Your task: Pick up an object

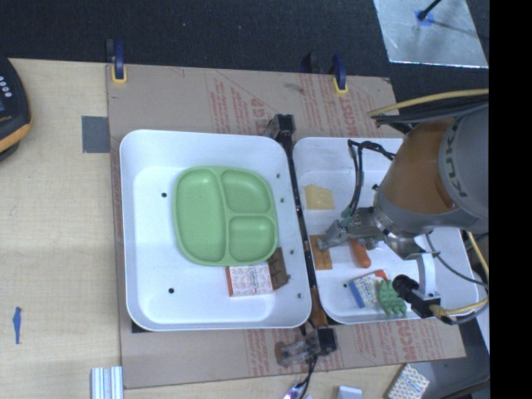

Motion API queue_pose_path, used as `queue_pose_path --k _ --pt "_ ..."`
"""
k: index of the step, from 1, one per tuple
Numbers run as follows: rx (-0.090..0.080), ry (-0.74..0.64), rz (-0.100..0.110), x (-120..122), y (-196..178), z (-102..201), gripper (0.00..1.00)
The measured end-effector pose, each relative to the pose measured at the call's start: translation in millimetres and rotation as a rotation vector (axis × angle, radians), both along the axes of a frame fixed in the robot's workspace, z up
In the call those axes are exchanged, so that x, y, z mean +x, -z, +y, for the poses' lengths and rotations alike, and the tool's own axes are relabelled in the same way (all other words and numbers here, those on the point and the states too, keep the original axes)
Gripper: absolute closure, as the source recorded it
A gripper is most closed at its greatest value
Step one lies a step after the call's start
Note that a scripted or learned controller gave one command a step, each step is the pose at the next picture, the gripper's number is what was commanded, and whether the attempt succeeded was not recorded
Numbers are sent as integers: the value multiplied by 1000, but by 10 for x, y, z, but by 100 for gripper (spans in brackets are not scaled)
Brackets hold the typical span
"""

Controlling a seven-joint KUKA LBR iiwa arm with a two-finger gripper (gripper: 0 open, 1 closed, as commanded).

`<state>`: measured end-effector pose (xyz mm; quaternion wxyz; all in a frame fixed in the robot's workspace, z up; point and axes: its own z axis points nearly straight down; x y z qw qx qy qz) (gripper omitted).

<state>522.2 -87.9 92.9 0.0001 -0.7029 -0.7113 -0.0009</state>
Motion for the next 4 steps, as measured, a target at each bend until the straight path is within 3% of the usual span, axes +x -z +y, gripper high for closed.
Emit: queue_pose_path --k 1,2,3,4 --pt "-1 7 4 -144 4 -170 0" --pt "-2 3 1 202 1 -43 0" --pt "1 5 2 195 -111 -48 100" --pt "1 -1 -8 632 -1049 703 100"
